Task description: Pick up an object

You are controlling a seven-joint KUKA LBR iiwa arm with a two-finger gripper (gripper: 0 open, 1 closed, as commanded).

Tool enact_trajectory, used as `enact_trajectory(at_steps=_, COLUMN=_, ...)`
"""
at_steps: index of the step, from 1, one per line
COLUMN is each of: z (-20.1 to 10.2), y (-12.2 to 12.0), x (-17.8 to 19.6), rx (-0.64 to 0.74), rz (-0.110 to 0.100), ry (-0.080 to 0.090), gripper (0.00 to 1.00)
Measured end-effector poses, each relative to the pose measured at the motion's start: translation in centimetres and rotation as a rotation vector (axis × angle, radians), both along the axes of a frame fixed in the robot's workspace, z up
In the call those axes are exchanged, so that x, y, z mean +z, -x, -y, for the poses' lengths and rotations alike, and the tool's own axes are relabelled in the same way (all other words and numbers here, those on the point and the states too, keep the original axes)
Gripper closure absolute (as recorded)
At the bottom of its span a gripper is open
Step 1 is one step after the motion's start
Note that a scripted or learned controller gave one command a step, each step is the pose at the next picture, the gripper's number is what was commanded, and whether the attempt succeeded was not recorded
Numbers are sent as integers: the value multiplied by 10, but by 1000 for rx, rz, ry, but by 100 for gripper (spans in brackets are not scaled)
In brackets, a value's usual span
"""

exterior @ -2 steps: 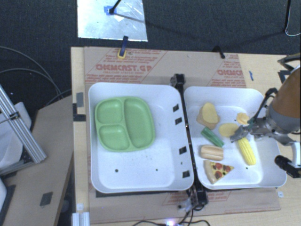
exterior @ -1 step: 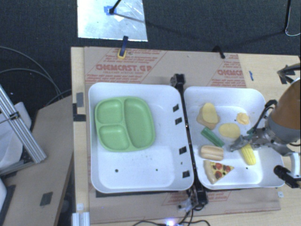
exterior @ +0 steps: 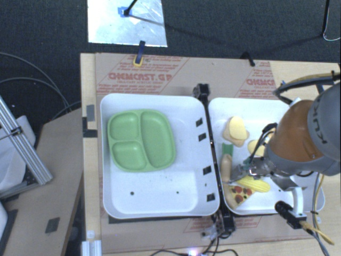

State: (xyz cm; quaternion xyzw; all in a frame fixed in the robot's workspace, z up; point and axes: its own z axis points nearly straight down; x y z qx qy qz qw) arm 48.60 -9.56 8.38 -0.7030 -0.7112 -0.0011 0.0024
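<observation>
Camera view looks down on a counter (exterior: 176, 71) covered with printed cardboard, carrying two shallow white bins side by side. Inside the left bin (exterior: 154, 196) lies a green divided plate (exterior: 141, 140) with three compartments, set toward the bin's far left part. Within the right bin (exterior: 256, 106) sits a cluster of toy foods: a pale yellow rounded piece (exterior: 236, 128) toward the far left of the bin, a tan elongated piece (exterior: 226, 167) along its left wall, a yellow corn cob (exterior: 254, 184) lying near the middle, and a pizza slice (exterior: 241, 194) with red spots just beside the cob on the near side. From the right the grey arm (exterior: 306, 137) with its orange band reaches over this bin, and its pincer (exterior: 249, 168) hangs low just above the corn cob, close to the tan piece. Whether it is spread or pressed together cannot be told from this angle, and nothing is visibly held by it.
</observation>
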Motion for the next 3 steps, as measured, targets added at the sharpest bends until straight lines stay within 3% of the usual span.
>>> enact_trajectory(at_steps=1, z=6, y=-45, x=19, rx=-6, rz=8, ry=6, gripper=0)
enact_trajectory(at_steps=3, z=106, y=-170, x=2, rx=-6, rz=11, ry=9, gripper=0)
